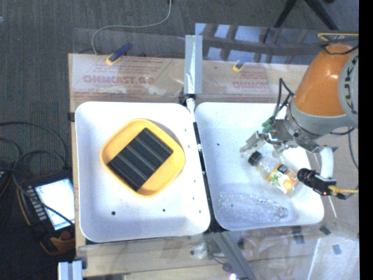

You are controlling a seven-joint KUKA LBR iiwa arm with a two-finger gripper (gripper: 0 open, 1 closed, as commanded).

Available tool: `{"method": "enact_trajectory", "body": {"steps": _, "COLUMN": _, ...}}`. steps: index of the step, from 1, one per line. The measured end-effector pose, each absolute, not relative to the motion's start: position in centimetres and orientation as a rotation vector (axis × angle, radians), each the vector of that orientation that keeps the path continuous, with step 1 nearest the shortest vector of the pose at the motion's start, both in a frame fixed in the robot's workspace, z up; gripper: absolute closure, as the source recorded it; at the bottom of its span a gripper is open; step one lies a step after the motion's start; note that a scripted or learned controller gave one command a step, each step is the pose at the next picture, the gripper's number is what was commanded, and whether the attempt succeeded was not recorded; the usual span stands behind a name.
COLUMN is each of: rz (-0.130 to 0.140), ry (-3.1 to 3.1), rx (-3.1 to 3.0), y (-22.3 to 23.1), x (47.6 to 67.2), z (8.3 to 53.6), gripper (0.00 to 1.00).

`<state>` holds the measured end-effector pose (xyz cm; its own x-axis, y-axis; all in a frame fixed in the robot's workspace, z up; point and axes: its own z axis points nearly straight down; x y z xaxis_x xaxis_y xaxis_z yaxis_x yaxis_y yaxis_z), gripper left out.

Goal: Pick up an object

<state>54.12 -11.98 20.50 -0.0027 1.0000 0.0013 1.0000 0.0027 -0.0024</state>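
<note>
Gripper [263,146]: above right bin [233,156], finger state cannot be told
Small bottle [273,172]: lying just beside gripper
Left bin [93,127]: yellow dish [143,156] with black slatted insert

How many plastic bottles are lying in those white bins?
2, both in the right bin: a small bottle with an orange label just below the gripper, and a clear crumpled bottle near the front edge. The arm may hide others.

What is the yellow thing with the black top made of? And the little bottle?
The yellow thing looks like smooth plastic, with a ridged black panel that may be rubber or plastic. The little bottle seems clear, shiny plastic: the white bin shows through it. It has a dark cap and orange label.
</note>
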Motion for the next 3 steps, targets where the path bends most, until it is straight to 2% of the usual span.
{"method": "enact_trajectory", "body": {"steps": 1, "rz": 0.005, "ry": -2.136, "rx": -2.301, "y": -20.3, "x": 53.6, "z": 14.3, "gripper": 0.00}}
{"method": "enact_trajectory", "body": {"steps": 2, "rz": -0.005, "ry": -2.168, "rx": -2.279, "y": -20.8, "x": 53.8, "z": 9.9, "gripper": 0.00}}
{"method": "enact_trajectory", "body": {"steps": 3, "rz": -0.007, "ry": -2.168, "rx": -2.277, "y": -20.7, "x": 53.9, "z": 10.8, "gripper": 1.00}}
